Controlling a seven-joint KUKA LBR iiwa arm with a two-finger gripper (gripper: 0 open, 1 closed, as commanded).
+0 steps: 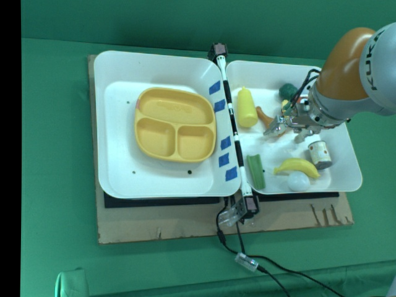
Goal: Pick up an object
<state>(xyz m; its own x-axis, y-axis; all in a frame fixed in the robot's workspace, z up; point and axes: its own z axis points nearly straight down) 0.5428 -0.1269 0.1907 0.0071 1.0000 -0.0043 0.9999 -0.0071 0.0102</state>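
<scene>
My gripper (286, 132) hangs over the middle of the right bin (346, 178), its two fingers spread open. An orange carrot (265, 116) lies just left of it, with its lower end reaching under the left fingertip (273, 130). Nothing is visibly held between the fingers. Around it lie a yellow squeeze bottle (246, 106), a green broccoli (287, 91) partly hidden by the wrist, a small can (320, 154), a banana (297, 166), a white egg (298, 181) and a green stalk (255, 171).
The left bin (111, 166) holds a yellow three-compartment tray (176, 124). A divider with blue tape (225, 142) runs between the bins. Cables (247, 258) trail off the front of the cardboard base. The arm (359, 73) enters from the right.
</scene>
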